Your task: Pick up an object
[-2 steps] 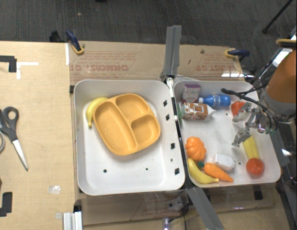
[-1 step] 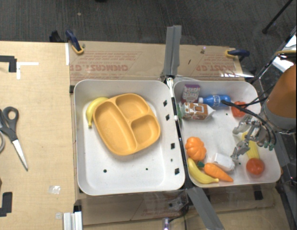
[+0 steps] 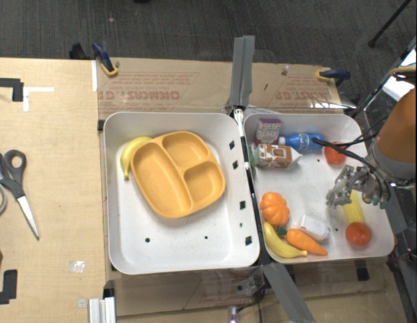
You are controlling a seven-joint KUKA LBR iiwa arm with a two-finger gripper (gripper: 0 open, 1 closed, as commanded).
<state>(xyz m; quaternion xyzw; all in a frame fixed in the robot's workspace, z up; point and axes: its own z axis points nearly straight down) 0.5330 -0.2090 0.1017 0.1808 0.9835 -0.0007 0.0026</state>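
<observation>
The jaws are hanging low in the right bin, just beside a yellow corn cob; whether they are parted, I cannot tell. Descending there, they are risking a glancing touch, nudging the tomato aside.

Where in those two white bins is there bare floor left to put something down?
Left bin: a bare strip along the near wall, below the yellow plate. Right bin: one small patch between the pumpkin and the gripper; elsewhere toys crowd it.
</observation>
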